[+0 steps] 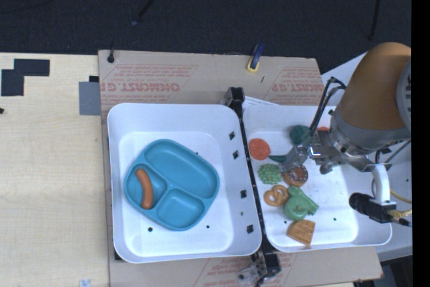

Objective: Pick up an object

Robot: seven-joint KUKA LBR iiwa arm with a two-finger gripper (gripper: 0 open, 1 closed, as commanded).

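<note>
Nearest me, an orange waffle piece lies in the right bin. Over the brown doughnut hangs the pincer; whether spread, I cannot tell.

A single fixed camera looks down at a slant from above the tabletop, far enough back to take in both white bins side by side, with the arm entering from the right
</note>
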